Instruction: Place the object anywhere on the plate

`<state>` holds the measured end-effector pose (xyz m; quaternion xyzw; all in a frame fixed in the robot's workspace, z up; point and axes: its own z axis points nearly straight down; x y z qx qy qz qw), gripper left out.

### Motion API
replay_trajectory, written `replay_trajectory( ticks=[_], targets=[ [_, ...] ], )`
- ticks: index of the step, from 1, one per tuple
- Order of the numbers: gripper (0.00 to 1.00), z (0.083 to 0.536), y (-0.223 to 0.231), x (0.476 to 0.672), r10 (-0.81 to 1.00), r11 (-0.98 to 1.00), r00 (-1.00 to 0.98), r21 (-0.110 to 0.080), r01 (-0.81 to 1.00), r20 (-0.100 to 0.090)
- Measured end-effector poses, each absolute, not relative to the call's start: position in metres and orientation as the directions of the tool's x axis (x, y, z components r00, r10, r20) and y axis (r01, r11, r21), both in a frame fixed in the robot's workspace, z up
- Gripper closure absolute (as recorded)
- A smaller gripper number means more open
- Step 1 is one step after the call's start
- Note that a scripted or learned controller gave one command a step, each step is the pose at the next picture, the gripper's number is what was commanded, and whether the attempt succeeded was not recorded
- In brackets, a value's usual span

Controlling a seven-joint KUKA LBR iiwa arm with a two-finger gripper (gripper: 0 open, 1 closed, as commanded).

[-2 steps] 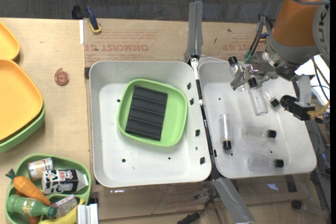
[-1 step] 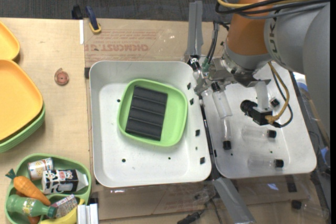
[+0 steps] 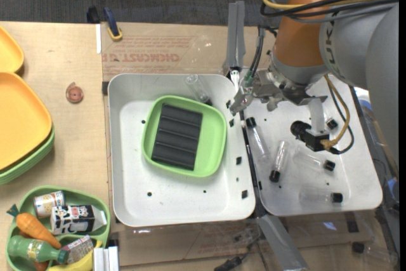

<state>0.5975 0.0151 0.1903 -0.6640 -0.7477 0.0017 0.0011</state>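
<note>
One fixed camera looks down aslant on both bins point(image 3: 120, 155).

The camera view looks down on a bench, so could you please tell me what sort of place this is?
Probably a robotics lab set up for pick-and-place trials. A robot arm reaches over two white bins, one holding a green plate with a dark ridged block; toy food fills a bowl nearby.

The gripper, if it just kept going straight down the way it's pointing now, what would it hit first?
The gripper hangs over the seam between the two bins, beside the green plate. Straight down it would probably meet the left bin's right rim first, though depth is hard to judge from this slanted view.
</note>
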Motion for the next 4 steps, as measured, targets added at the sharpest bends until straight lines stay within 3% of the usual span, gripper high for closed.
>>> replay_trajectory(
  ticks=[1, 3, 4],
  targets=[
    [0.00, 0.191, 0.050, 0.539, 0.991, 0.134, -0.134, -0.003, 0.991, -0.001],
    [0.00, 0.226, 0.052, 0.532, 0.994, 0.109, -0.109, -0.002, 0.994, -0.001],
    [0.00, 0.190, 0.087, 0.548, 0.995, 0.095, -0.095, -0.005, 0.995, -0.002]
  ],
)
